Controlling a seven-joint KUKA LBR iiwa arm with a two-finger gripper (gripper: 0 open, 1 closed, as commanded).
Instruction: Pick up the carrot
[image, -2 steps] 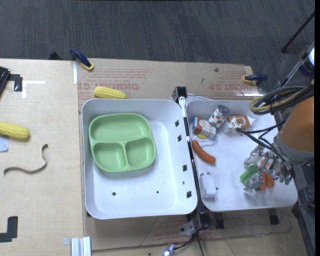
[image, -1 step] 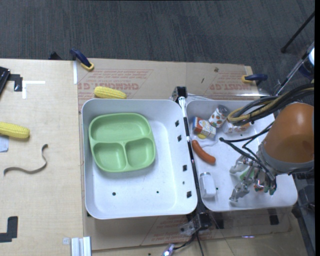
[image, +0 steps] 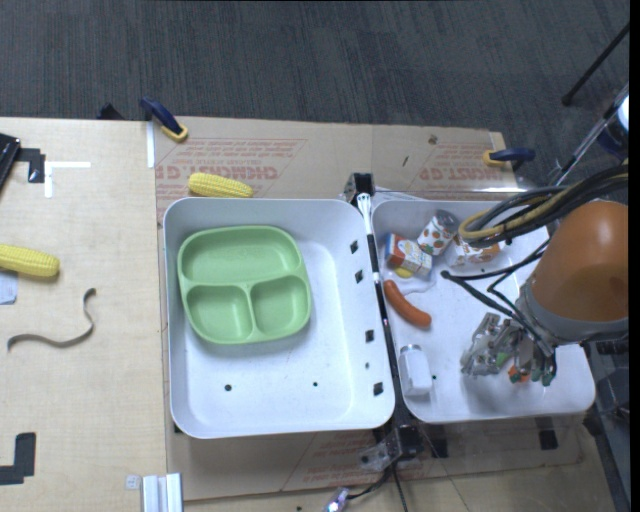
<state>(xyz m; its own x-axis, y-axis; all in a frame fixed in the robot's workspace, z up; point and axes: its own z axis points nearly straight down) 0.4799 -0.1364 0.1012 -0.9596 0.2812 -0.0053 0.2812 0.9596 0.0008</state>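
Observation:
The carrot (image: 408, 304) is a small orange stick lying at a slant near the left wall of the right bin (image: 560, 400). My gripper (image: 492, 358) hangs low over the right bin's front part, below the orange wrist band (image: 588, 262). It stands to the right of the carrot and a little nearer the front, apart from it. Cables and the wrist hide much of the bin's right side.
A green divided plate (image: 243, 282) lies in the left bin (image: 280, 400). Small packets and a cup (image: 425, 245) sit at the right bin's back, and a white block (image: 414, 367) near its front left. Two corn cobs (image: 220, 185) lie on the bench outside the bins.

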